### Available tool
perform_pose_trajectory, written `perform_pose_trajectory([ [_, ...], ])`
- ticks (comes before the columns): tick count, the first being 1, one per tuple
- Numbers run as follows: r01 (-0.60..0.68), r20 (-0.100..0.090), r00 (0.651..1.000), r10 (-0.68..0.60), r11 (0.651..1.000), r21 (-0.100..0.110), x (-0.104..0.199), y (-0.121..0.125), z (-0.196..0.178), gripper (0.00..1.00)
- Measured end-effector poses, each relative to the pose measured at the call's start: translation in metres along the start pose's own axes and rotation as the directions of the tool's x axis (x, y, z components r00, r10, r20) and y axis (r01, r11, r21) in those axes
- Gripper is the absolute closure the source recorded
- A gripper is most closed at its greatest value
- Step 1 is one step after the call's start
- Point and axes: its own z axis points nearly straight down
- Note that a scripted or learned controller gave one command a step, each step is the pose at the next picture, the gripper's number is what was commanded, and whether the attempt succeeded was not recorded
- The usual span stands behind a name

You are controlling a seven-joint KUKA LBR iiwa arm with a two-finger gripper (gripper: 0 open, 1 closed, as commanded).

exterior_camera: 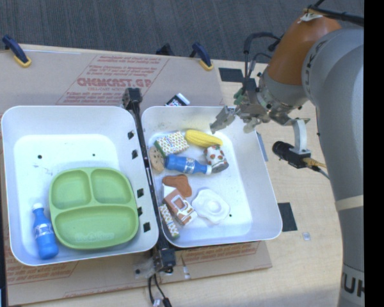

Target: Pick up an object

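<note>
My gripper (235, 121) hangs over the far right rim of the right bin (259, 190), open, with nothing between its fingers (221, 119). Just below and left of it lies a yellow corn cob (203, 138). Around that lie a checkered packet (171, 142), a blue bottle (184, 165) on its side, and a small brown and white mug (216, 159). Nearer the front are a brown slice (178, 184), a small carton (180, 208) and a white fried egg (211, 206).
The left bin (25, 133) holds a green divided plate (93, 206) and a blue bottle (43, 232) at its front left corner. A black clip strip (141, 165) runs between the bins. Cardboard (115, 82) lies behind them.
</note>
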Motion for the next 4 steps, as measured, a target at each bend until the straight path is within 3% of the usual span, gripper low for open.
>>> perform_pose_trajectory([
  [1,0.000,-0.002,1.000,0.000,1.000,0.003,0.012,-0.121,0.082,0.00],
  [2,0.002,0.000,1.000,-0.002,1.000,0.001,0.003,-0.070,0.108,0.00],
  [3,0.006,0.000,1.000,-0.006,1.000,0.002,0.003,-0.070,0.097,1.00],
  [4,-0.002,0.000,1.000,0.002,1.000,-0.003,-0.018,-0.115,0.007,1.00],
])
